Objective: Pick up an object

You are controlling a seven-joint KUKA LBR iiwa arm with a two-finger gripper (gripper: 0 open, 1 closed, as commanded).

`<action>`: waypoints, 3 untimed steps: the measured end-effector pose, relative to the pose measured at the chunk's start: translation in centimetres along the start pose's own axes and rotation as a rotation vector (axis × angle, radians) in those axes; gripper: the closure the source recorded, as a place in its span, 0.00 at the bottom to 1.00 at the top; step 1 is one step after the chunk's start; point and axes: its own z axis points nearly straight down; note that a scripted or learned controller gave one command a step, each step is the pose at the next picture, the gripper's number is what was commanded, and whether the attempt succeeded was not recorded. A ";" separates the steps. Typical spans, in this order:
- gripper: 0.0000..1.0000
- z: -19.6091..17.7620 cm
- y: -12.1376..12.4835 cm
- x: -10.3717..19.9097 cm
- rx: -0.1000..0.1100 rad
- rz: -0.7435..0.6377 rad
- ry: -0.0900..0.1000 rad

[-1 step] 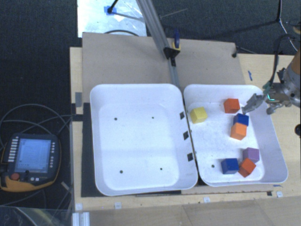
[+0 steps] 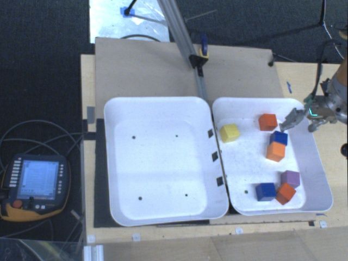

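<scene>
Camera view has the claw hanging at the far right rim of the right bin, reaching in from the right on the arm. I cannot tell whether it is clenched or released, and nothing shows in its grasp. The nearest pieces lie just to its left and toward the near side: an orange cube beside it, and a blue cube touching another orange block just below the tip. My guess is the coming move turns on a short drop toward that blue cube, which sits closest. A yellow cube lies well apart, leftward.
</scene>
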 end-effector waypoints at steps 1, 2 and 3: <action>0.00 4.7 -0.9 -0.4 0.005 0.003 0.000; 0.00 9.0 -0.4 -0.1 0.004 0.002 0.000; 0.00 15.2 -0.5 0.0 0.006 0.002 0.001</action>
